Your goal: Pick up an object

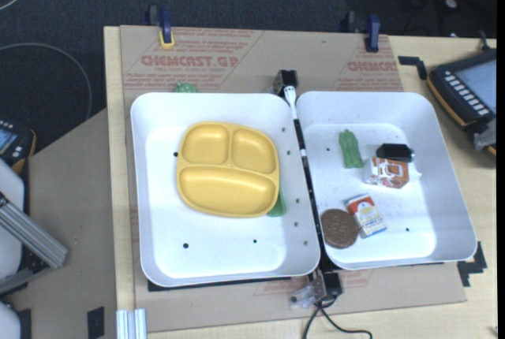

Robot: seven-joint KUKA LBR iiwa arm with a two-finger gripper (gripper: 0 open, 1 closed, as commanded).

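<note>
Nothing looks picked yet: yellow plate (229,169) lies in one bin (150,251), green piece (349,149) and brown disc (341,227) in the other bin (451,239). Tool's state: cannot tell.

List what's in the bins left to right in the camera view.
Yellow divided plate → green item peeking from under the plate's right edge → brown round disc → green oblong piece → small red-and-white packet → black block atop a red-and-white packet.
</note>
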